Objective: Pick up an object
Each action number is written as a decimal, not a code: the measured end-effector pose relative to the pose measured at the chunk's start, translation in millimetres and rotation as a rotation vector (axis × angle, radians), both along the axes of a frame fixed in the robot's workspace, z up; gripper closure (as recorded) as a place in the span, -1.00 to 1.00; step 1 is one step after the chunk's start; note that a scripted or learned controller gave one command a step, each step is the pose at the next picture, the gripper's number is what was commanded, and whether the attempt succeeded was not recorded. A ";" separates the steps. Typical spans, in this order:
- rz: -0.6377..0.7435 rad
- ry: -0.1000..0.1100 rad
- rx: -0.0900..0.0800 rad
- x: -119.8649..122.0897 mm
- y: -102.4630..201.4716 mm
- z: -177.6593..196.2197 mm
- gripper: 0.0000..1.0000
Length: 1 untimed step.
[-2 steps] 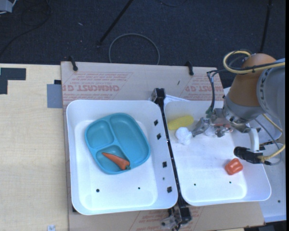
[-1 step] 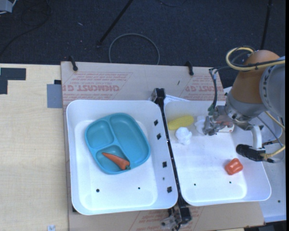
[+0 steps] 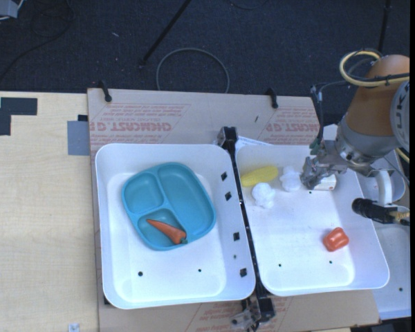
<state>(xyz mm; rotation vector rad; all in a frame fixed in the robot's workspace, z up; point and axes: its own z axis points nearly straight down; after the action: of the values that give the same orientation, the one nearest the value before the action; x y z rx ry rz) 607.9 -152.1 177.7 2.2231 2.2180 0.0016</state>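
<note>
My gripper (image 3: 318, 178) hangs low over the back of the right bin (image 3: 311, 275), just right of a small white lump (image 3: 290, 180). A yellow banana-shaped piece (image 3: 259, 176) lies at the bin's back left, with a white round object (image 3: 263, 195) in front of it. A red-orange pepper-like piece (image 3: 336, 239) sits near the bin's right side. In the left bin (image 3: 124, 282) a blue divided plate (image 3: 194, 199) carries an orange carrot (image 3: 167, 229) in its front compartment.
A black divider with clips (image 3: 236, 213) runs between the two bins. Cardboard (image 3: 159, 120) lies under and behind them. The wooden bench top (image 3: 34, 220) stretches to the left.
</note>
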 end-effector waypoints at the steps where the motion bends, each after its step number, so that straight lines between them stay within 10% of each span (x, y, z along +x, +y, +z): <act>1: 0.002 0.000 0.000 0.5 -1.3 33.8 1.00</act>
<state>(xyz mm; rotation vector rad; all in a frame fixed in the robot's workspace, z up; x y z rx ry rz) 608.4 -153.4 211.5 2.2205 2.2204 0.0012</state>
